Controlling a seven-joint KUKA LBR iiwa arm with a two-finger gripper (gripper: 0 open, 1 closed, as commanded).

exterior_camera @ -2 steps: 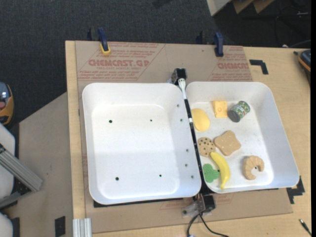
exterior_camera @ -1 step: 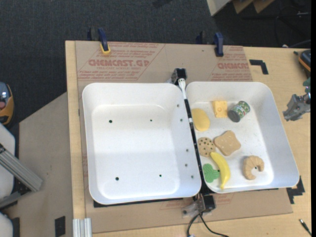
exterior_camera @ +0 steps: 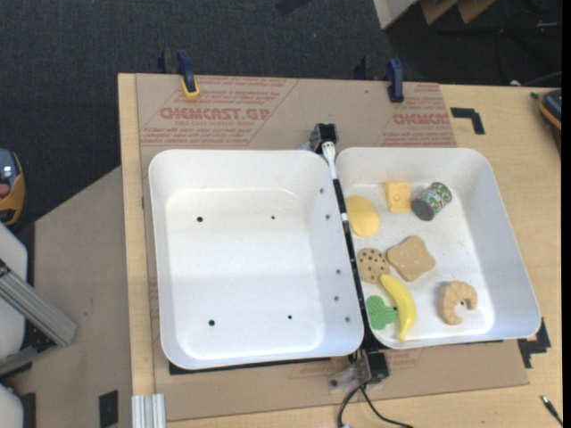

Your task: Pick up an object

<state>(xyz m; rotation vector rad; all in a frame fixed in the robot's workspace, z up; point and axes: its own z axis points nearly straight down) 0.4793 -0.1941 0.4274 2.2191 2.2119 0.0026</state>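
Nothing is picked yet: the banana [exterior_camera: 399, 303], croissant [exterior_camera: 457, 301] and can [exterior_camera: 432, 201] all lie in the right bin [exterior_camera: 504, 230] at frame right, and I cannot tell the gripper's state

- Two bins: left bin [exterior_camera: 241, 181] and right bin [exterior_camera: 500, 239], both plain white.
- Cheese wedge [exterior_camera: 398, 196]: yellow-orange.
- Can [exterior_camera: 432, 201]: grey with a green label.
- Lemon [exterior_camera: 362, 216]: pale yellow.
- Cookie [exterior_camera: 371, 263]: tan, dark-speckled.
- Toast [exterior_camera: 410, 258]: brown.
- Banana [exterior_camera: 400, 303]: yellow.
- Croissant [exterior_camera: 457, 301]: light brown.
- Broccoli [exterior_camera: 379, 312]: green.
- Board [exterior_camera: 134, 239]: tan, red lettering.
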